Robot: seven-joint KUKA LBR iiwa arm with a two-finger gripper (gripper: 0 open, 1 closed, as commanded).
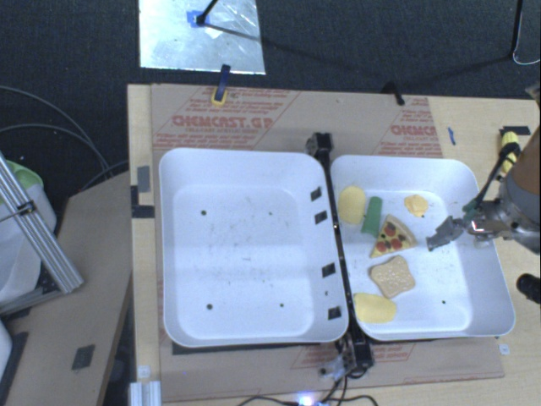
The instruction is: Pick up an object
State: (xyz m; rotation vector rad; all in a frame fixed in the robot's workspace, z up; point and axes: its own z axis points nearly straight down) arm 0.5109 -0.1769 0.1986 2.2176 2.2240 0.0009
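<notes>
Camera view, fixed above the desk (279, 108) and looking down at a slant. Two shallow white bins sat side by side on a brown board printed with red lettering. The left bin (182, 176) occupied the centre of the frame; the right bin (456, 176) lay at its three o'clock side, the two rims touching along a dark seam fitted with black clips.

All the task's things lay in the right bin. A pale yellow round piece (352, 201) sat toward the bin's ten o'clock, with a green block (372, 215) touching it at three o'clock. A small yellow piece (416, 204) lay near twelve o'clock, apart from the others. A pizza slice (393, 236) rested near the bin's centre, just below the green block. A slice of toast (392, 277) lay at six o'clock of the pizza slice, close to it, and a yellow oval piece (374, 309) lay at seven o'clock of the toast, near the bin's lower rim.

The arm entered from three o'clock. Its hand (441, 237) hung over the right bin, at three o'clock of the pizza slice and apart from it. Nothing was seen between the fingers; how wide they stood could not be told.
</notes>
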